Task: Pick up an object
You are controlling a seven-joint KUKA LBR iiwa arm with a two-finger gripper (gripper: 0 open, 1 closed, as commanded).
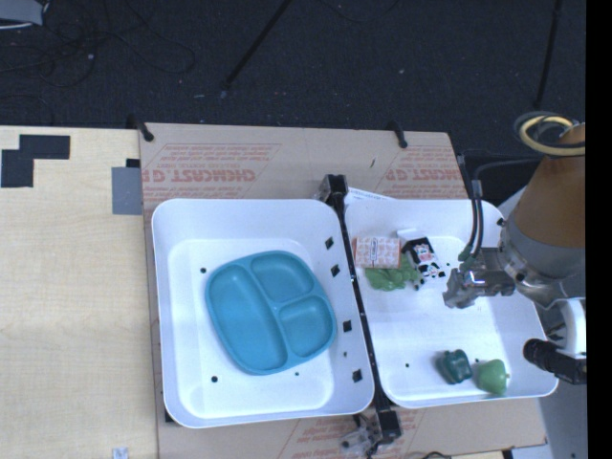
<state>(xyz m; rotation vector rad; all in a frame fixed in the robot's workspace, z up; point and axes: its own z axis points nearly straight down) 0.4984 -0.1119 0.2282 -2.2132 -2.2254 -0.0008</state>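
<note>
I see gripper (466,290) low over right bin (516,338), near its middle, arm (550,208) coming in from right. Can't tell claw state at this angle; nothing visibly held. Objects in right bin: small carton (376,251) at far left part, green leafy piece (390,278) just below it, black-and-white item (421,252) beside carton. Teal object (454,365) and green pear-like object (492,376) touching near front edge, apart from gripper. Left bin (182,352) holds blue divided plate (270,310).

High slanted view over both bins (163,256)
</note>
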